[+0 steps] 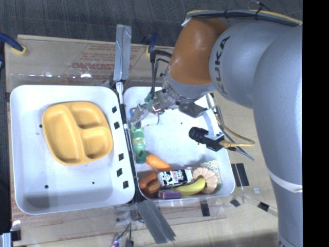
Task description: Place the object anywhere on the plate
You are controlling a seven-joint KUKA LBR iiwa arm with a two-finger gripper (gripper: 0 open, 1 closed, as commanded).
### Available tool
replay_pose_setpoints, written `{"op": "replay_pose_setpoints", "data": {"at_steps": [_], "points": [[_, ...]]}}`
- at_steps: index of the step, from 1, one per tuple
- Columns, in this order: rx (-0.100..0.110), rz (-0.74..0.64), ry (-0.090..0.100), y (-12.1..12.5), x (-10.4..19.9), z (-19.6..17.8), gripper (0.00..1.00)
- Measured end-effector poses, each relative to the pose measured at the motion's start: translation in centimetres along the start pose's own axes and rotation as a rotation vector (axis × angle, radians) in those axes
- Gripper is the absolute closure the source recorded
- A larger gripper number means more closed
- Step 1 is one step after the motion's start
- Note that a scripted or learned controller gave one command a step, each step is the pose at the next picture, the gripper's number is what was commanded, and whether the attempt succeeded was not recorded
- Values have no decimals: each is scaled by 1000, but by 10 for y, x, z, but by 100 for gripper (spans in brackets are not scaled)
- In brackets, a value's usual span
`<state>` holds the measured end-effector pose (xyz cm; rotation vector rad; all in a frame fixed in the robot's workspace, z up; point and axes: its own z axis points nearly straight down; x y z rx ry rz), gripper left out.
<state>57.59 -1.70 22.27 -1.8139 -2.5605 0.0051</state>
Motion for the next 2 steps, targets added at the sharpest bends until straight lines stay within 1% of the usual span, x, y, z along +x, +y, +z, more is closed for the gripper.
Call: {"op": "replay_pose_setpoints", "data": {"at_steps": [1,2], "points": [[0,-260,0,4,71,32,100],[-4,-421,-3,35,121,27,100]]}}
